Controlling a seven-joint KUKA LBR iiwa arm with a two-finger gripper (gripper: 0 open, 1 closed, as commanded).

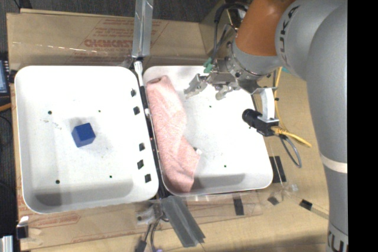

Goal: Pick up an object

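A pink folded cloth (169,133) lies along the left wall of the right bin (233,147), running from its back to its front edge. A small blue cube (84,134) sits on the floor of the left bin (65,85), left of centre. My gripper (207,91) hangs over the back of the right bin, just right of the cloth's upper end. Its fingers (191,89) are spread, so it is open, and nothing is between them.
A grey metal bracket (143,23) stands at the back between the two bins, with black clips down the shared wall. Brown cardboard (88,38) lies under and behind the bins. A black cylinder (257,120) and yellow cable (292,138) hang off the arm at the right bin's right edge.
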